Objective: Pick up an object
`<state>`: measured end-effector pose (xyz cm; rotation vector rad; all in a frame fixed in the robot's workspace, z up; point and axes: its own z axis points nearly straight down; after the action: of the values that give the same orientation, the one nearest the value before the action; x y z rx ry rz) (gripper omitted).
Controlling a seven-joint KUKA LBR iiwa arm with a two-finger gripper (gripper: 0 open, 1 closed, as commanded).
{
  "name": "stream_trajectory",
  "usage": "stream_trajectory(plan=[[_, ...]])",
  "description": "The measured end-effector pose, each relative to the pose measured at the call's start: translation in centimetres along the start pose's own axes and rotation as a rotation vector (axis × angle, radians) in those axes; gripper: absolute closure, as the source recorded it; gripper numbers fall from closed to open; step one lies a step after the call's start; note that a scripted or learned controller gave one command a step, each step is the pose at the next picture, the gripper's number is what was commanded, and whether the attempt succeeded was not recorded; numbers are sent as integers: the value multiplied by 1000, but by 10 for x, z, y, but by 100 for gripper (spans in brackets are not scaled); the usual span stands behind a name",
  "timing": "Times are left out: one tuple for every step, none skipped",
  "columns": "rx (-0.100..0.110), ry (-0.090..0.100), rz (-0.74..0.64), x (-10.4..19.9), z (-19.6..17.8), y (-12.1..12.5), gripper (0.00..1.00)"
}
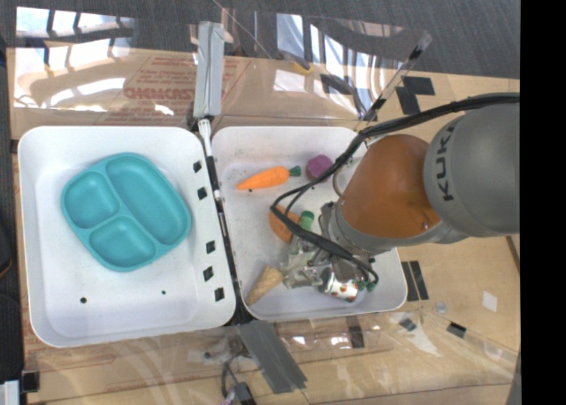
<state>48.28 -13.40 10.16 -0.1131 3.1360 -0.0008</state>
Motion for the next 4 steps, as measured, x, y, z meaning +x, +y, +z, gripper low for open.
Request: stream_trajectory(plan=[[-1,3,418,-34,10,33,100],[0,2,412,-35,0,34,100],[3,-11,295,-53,-109,11,100],[1,-2,-37,-28,-149,-10,100]])
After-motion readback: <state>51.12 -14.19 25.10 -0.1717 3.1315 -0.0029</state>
